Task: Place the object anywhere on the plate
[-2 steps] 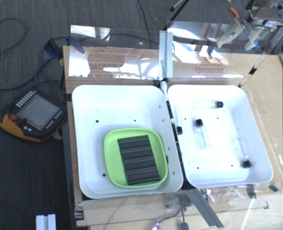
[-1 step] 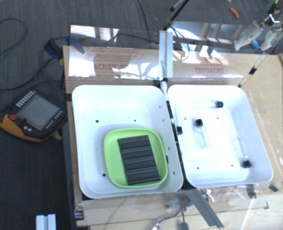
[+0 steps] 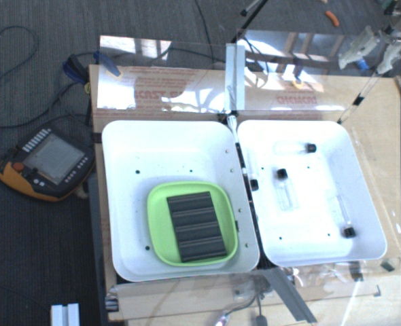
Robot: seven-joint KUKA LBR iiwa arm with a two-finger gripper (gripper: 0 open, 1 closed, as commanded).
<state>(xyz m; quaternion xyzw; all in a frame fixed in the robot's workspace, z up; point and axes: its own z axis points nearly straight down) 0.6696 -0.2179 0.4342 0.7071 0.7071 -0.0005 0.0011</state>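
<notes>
Far left, off the counter, a teach pendant (image 3: 47,165) sat on the dark floor with its cable trailing away, probably parked there just to keep it out of the arm's reach.

Next came the left bin (image 3: 119,155), and toward its front sat the green plate (image 3: 157,202). A dark ribbed block (image 3: 196,226) lay flat on it, long side running front to back, covering most of the middle and inside the rim all round. Going by the task, I'd guess that was the object, and lying square on the plate like that it looked like the job was already done.

Between the bins a metal post (image 3: 235,80) stood at the back, near the divider.

The right bin (image 3: 363,182) held a few clear vials with black caps, one near the back (image 3: 302,148), one mid-bin (image 3: 283,185) and one along the right side (image 3: 343,219), all well apart and lying loose. They looked like leftover candidates for picking.

As for the tool, I couldn't tell whether it was apart or together.
</notes>
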